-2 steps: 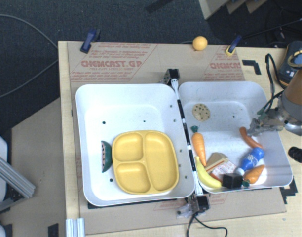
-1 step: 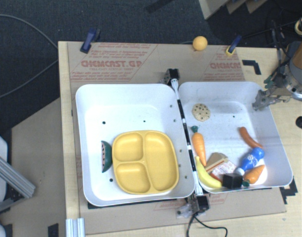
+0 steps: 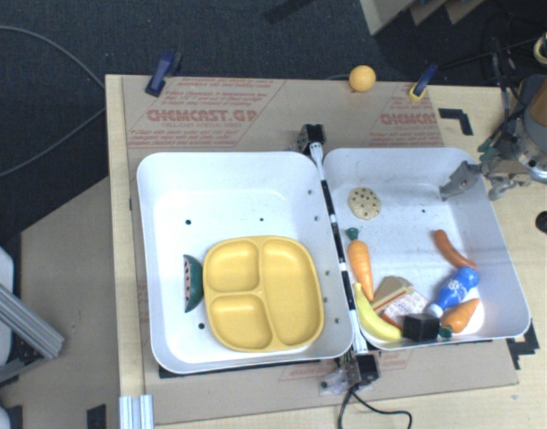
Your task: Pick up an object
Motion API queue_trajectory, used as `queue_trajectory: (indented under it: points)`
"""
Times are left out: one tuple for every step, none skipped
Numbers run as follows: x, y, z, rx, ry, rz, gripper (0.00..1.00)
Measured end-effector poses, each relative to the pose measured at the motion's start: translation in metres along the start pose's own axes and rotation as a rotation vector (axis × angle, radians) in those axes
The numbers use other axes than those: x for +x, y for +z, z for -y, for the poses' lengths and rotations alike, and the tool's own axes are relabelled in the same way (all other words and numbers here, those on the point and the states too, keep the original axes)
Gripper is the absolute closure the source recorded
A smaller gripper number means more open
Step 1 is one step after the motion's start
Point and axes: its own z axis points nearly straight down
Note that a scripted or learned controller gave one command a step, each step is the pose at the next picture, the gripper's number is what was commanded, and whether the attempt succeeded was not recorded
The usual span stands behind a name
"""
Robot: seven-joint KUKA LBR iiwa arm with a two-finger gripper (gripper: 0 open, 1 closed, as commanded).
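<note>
Gripper [image 3: 470, 180] sits at the upper right edge of the right bin [image 3: 408, 164], over the rim, nothing between its fingers; jaws look spread, released. Closest item is the cookie [image 3: 365, 203], apart to its left on bare bin floor. Below the gripper, a sausage [image 3: 453, 248], then a blue bottle [image 3: 456, 290] and an orange piece [image 3: 462, 313] near the lower right corner. Along the divider: carrot [image 3: 360, 267], banana [image 3: 372, 319], sandwich slice [image 3: 394, 291], black block [image 3: 420, 328]. Left bin [image 3: 166, 186] holds a yellow divided plate [image 3: 260, 291] with a watermelon slice [image 3: 191, 283] touching its left edge. Yellow ball [image 3: 362, 79] lies on the board beyond the bins.
</note>
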Motion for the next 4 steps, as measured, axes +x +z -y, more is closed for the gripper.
queue_trajectory:
  points:
    - [0.01,0.097,0.015,0.003,-0.002,-0.007,0.0]
    - [0.008,0.087,0.014,0.001,-0.002,-0.003,1.0]
    - [0.009,0.087,0.015,0.001,-0.002,-0.003,0.0]
    - [0.015,0.097,0.051,0.003,0.001,-0.002,0.0]
